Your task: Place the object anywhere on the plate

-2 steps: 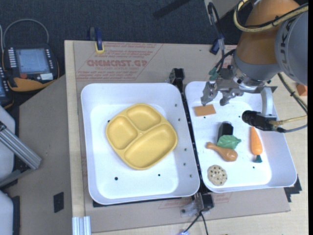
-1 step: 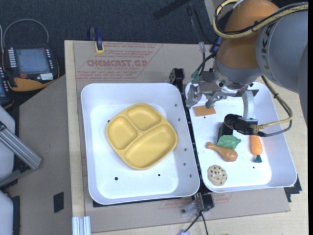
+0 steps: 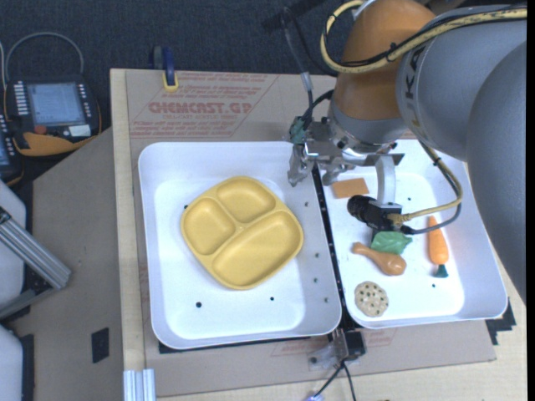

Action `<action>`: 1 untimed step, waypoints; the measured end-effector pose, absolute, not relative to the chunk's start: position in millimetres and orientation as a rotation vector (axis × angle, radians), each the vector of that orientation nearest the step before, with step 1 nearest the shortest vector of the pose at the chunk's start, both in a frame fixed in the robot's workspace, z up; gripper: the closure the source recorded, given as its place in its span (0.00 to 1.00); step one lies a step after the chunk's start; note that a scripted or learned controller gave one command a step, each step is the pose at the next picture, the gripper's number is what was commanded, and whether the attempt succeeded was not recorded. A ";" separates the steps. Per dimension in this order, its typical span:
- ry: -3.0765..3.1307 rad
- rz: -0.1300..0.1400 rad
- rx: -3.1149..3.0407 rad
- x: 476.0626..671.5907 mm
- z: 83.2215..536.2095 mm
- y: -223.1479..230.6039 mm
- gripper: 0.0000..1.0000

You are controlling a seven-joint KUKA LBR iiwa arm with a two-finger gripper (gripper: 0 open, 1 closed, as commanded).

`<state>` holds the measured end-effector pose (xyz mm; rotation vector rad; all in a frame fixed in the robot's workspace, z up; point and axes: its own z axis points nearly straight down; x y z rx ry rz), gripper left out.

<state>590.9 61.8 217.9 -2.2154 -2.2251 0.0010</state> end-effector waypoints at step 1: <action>-2.227 -0.002 -2.214 584.2 219.1 124.4 1.00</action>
